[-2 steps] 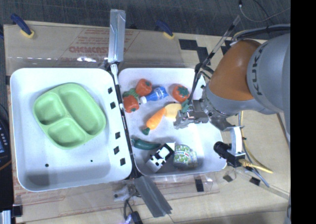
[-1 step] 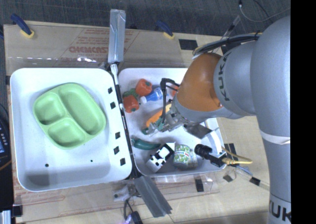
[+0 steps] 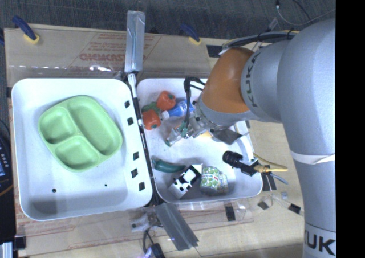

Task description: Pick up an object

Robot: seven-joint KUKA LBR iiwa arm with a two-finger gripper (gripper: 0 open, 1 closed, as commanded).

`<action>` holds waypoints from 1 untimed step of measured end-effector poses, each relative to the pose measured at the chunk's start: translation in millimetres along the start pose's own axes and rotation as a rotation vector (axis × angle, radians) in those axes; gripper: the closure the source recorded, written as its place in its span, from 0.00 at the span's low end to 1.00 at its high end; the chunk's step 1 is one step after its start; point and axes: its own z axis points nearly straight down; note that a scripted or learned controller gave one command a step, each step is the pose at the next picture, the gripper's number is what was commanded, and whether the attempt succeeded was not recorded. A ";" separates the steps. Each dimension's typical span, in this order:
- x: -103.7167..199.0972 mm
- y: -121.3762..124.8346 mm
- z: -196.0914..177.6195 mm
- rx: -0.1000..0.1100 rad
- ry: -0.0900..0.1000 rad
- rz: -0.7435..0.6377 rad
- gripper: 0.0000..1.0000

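The grey arm [image 3: 274, 80] comes in from the right over the desk [image 3: 57, 46], and its orange band hangs above the right bin [image 3: 197, 154]. The left bin [image 3: 23, 194] carries a green plate [image 3: 80, 131], well apart from the action. Now the hand [image 3: 183, 129]: it sits low in the middle of the right bin, tucked under the wrist, and I cannot tell whether it is spread or pressed together. Right at its tip, on the side toward the divider between the bins, lies a pale piece [image 3: 173, 135], and that looks the likeliest pick. It is touching the hand or all but touching it. Its long axis seems to slant from the divider side up toward the hand, though it is too blurred to be sure. It's crowded around there. A blue piece [image 3: 178, 109] lies just beyond the pale one, with an orange toy [image 3: 166, 100] behind it and a red toy [image 3: 151, 119] beside it, near the divider. I'd say the blue piece is the one that could get caught in a grab. Toward the front rim, clear of the hand, lie a speckled roll [image 3: 214, 179], a checkered block [image 3: 185, 178] touching it, and a teal piece [image 3: 165, 166].
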 end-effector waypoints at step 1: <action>37.8 64.9 -82.0 0.001 -0.001 -0.306 0.00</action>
